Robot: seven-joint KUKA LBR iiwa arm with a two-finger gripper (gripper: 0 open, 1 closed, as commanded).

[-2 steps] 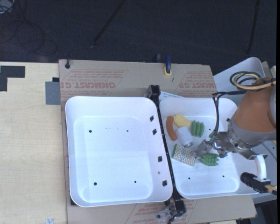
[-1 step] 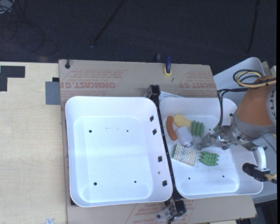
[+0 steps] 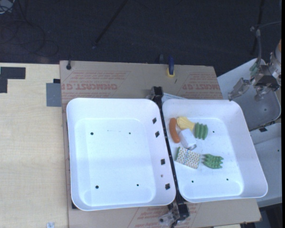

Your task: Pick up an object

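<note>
Sitting in the left half of the right bin (image 3: 237,141), close to the divider: an orange sausage-shaped piece (image 3: 174,129), a yellow piece (image 3: 184,123) just beside it, a ridged green piece (image 3: 201,131), a small white block (image 3: 188,139), a checkered packet (image 3: 188,158) and a green pea-pod cluster (image 3: 212,161) (packet and pods nearly touching). Nothing resting in the left bin (image 3: 80,151) beyond small dark dots on its floor. Gripper (image 3: 261,82) well off past the right bin's upper right corner, above none of the objects; opening too blurred to tell.
</note>
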